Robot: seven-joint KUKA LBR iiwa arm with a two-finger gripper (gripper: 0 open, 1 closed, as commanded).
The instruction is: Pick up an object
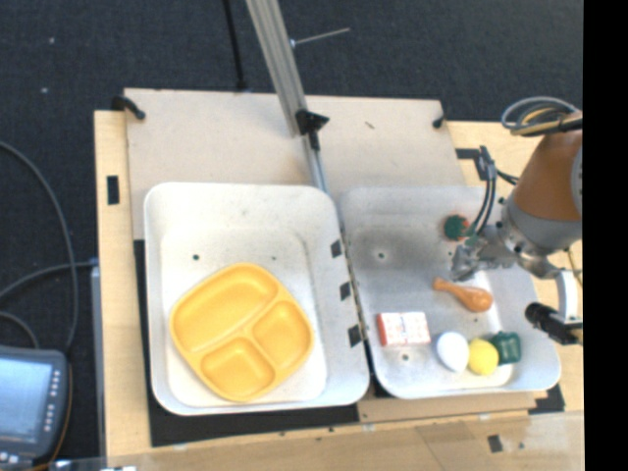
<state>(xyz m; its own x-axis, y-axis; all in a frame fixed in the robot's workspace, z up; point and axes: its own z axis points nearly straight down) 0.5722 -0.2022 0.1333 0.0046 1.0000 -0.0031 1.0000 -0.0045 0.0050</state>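
Your gripper point(469, 260) is down low in the right bin point(392, 224), just above the thick end of the orange drumstick toy point(464, 293) — close to it, perhaps touching, though you can't settle that from this slant. Whether the fingers are wide or narrow I cannot tell; they show as a small dark-and-grey cluster with no clear gap. Nothing is visibly between them, so treat the pick as not yet made.

Every candidate lies on the bin floor: the drumstick just below the gripper, a small green round thing point(454, 227) beside the arm's wrist, a white box with red print point(403, 329) toward the bin's middle, and along the near edge a white egg point(451, 350), a yellow ball point(483, 357) and a dark green block point(506, 346) in a row, touching or nearly so. The left bin point(235, 204) holds a yellow divided tray point(240, 331).

So you are at the approach stage — the grasp, the closing and the lift all remain.
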